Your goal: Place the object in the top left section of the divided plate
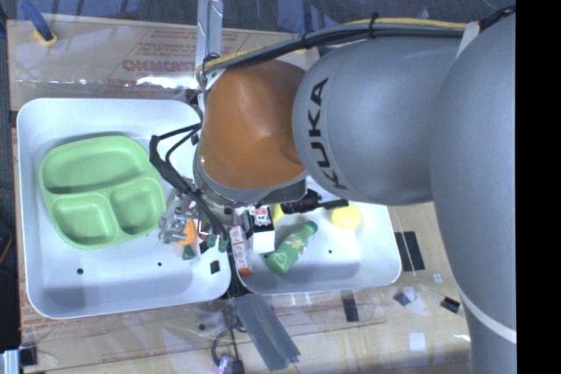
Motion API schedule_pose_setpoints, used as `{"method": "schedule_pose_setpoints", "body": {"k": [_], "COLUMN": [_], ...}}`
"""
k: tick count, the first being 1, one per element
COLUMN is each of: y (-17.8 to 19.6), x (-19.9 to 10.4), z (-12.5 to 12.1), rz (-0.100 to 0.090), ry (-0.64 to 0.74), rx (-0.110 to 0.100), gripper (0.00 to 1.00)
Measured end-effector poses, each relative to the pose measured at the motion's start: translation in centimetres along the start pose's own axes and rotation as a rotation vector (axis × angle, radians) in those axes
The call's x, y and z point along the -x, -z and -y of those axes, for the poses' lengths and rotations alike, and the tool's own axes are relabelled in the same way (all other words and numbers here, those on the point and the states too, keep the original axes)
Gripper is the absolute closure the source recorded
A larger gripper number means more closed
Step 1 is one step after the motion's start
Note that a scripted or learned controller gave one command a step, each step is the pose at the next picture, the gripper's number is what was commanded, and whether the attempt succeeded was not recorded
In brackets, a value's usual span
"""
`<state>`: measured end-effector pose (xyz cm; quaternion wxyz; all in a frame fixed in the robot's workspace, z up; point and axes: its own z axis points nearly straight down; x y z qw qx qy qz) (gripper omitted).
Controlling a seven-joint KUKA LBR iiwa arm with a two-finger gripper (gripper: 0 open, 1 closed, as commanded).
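My hand (180, 228) beside green divided plate (101, 188), grip state unclear; orange object (188, 232) near; plate sections bare, placing undone.

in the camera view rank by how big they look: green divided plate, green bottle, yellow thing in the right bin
1. Green divided plate, by far the largest.
2. Green bottle, much smaller.
3. Yellow object, smallest as seen, but the arm covers part of it, so its place against the bottle is unsure.
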<state>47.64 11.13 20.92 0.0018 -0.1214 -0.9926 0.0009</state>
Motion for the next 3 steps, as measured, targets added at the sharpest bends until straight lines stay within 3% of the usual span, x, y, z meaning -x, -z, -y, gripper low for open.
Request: {"method": "schedule_pose_setpoints", "body": {"k": [1, 2, 3], "y": [1.2, 3.4, 3.4], "x": [-1.5, -1.6, -1.6], "z": [-5.9, -6.5, -6.5], "rz": [0.001, 0.003, 0.003], "ry": [0.069, -0.144, -0.143], "rx": [0.000, 0.000, 0.001], "gripper": [1.00, 1.00, 0.00]}}
